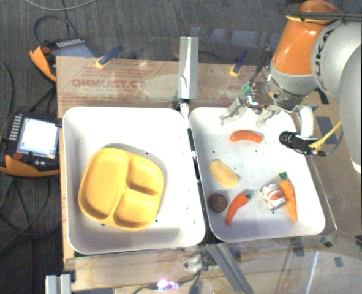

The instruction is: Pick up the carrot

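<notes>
1. The tool [249, 111] hangs over the back part of the right bin [315, 225], close to its far wall. Its two fingers [232, 115] are spread wide apart, and nothing sits between them.
2. The grey arm [343, 60] with its orange band [300, 38] comes in from the right side and holds the tool up.
3. Just in front of the tool lies a red sausage [247, 137], flat on the bin floor. The tool is not touching it.
4. A pale yellow potato [224, 173] lies nearer the middle of the right bin, close to the left wall.
5. A small brown ball [217, 202] sits in front of the potato. A red chili pepper [236, 207] lies right beside the ball.
6. The carrot [288, 198] lies at the right side of the right bin, well apart from the tool. It is orange with a green top, and the green end points to the back of the bin.
7. A small can [271, 196] with a red and white label lies tipped over, touching the carrot on its left side.
8. The left bin [76, 231] holds a yellow tray [122, 187] with three parts.
9. Both bins sit side by side on the surface [125, 84].
</notes>
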You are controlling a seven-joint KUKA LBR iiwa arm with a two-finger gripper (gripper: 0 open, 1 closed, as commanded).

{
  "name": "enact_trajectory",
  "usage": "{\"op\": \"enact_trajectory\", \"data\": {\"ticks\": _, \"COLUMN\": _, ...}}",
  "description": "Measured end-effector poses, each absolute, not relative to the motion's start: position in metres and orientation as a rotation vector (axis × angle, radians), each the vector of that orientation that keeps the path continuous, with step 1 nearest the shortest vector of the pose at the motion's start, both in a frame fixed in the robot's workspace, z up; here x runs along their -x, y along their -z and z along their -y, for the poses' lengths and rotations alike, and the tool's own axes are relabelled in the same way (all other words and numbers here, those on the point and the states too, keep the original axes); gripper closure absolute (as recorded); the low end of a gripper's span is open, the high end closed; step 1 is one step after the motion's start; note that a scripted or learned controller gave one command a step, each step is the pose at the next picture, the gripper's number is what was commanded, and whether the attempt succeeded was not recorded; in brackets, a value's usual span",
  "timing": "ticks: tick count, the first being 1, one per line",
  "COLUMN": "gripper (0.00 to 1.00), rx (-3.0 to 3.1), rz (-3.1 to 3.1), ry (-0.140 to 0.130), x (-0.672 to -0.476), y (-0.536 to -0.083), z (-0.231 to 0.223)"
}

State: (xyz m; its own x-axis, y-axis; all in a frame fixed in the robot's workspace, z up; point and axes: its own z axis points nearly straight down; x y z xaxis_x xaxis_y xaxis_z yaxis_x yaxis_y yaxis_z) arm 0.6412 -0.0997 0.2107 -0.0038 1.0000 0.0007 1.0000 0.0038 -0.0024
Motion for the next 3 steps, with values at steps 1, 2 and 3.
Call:
{"op": "enact_trajectory", "data": {"ticks": 1, "gripper": 0.0, "rx": 1.973, "rz": 2.446, "ry": -0.003, "x": -0.604, "y": -0.214, "z": 0.197}}
{"op": "enact_trajectory", "data": {"ticks": 2, "gripper": 0.0, "rx": 1.961, "rz": 2.452, "ry": -0.001, "x": -0.54, "y": -0.14, "z": 0.223}}
{"op": "enact_trajectory", "data": {"ticks": 3, "gripper": 0.0, "rx": 2.026, "rz": 2.401, "ry": 0.016, "x": -0.498, "y": -0.096, "z": 0.216}}
